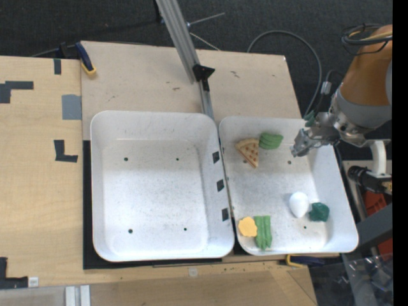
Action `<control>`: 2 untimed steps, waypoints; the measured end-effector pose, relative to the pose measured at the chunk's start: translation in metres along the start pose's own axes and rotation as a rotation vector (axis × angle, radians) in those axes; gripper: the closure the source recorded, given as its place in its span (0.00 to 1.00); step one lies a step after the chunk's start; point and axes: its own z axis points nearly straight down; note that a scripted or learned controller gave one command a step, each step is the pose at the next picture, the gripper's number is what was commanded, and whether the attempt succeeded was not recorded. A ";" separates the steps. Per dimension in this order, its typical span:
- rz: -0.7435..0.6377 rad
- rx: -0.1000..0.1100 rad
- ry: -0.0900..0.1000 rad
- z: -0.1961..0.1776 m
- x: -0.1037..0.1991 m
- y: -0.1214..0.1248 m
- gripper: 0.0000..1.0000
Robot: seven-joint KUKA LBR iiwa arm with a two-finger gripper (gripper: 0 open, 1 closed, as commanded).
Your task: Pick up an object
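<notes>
The right bin (331,190) holds several small objects. A tan waffle-like wedge (248,151) lies near its far left, with a green ridged piece (271,140) just to its right. A white egg shape (298,203) and a dark green lump (319,211) sit close together at the near right. A yellow piece (247,226) touches a green ridged strip (262,230) at the near left. My gripper (299,148) hangs over the bin's far right part, right of the green ridged piece, with nothing seen in it.
The left bin (102,171) stands beside the right one. A slanted metal pole (182,34) rises behind the bins. Black cable (299,43) loops on the bench at the back right. The arm's grey and orange body (366,88) fills the right side.
</notes>
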 end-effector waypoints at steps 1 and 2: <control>0.000 0.000 0.000 -0.002 0.048 -0.006 1.00; -0.002 0.000 0.001 -0.003 0.112 -0.005 1.00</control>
